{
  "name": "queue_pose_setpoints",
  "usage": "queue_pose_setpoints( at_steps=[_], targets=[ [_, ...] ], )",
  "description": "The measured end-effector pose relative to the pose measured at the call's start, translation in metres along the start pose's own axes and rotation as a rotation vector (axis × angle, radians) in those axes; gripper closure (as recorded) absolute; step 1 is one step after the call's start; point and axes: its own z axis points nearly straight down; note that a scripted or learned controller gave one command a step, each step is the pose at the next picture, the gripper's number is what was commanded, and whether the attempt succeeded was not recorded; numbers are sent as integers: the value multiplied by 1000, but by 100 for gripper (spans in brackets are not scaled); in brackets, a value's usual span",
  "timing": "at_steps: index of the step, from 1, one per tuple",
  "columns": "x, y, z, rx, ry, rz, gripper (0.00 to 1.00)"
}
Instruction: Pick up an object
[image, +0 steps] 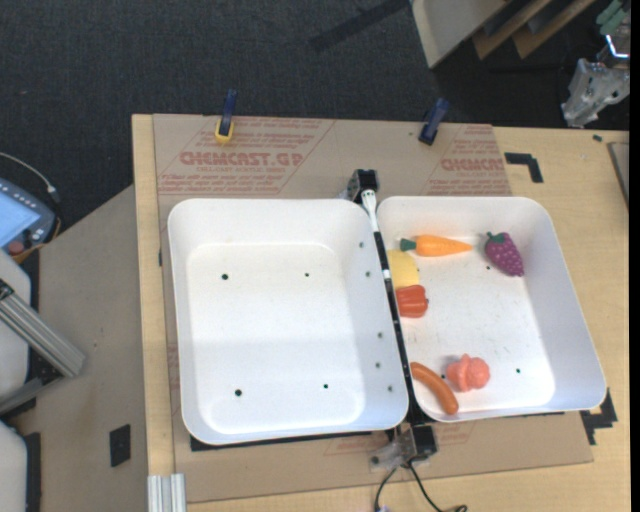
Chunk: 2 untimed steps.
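The right bin (560, 300) holds several toy foods. An orange carrot (437, 244) lies near its far wall, with a purple grape bunch (505, 253) to its right. A yellow piece (402, 268) and a red pepper (412, 300) rest against the left wall. Near the front sit a pink piece (468, 373) and an orange sausage (435, 387). My gripper (597, 85) hangs at the upper right edge of the view, beyond the bench's far corner and well away from the bins, with nothing visibly in it.
The left bin (270, 320) sits against the right one on a brown board (300, 150). Blue clamps (228, 115) (434, 120) hold the board's far edge. A black bracket (363, 185) sits where the bins meet.
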Motion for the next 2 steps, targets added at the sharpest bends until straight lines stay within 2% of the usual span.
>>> queue_pose_setpoints(
  at_steps=[1, 2],
  targets=[
    [23, 22, -6, 0, 0, 0, 100],
    [22, 22, -17, -4, -3, 2, 100]
  ],
)
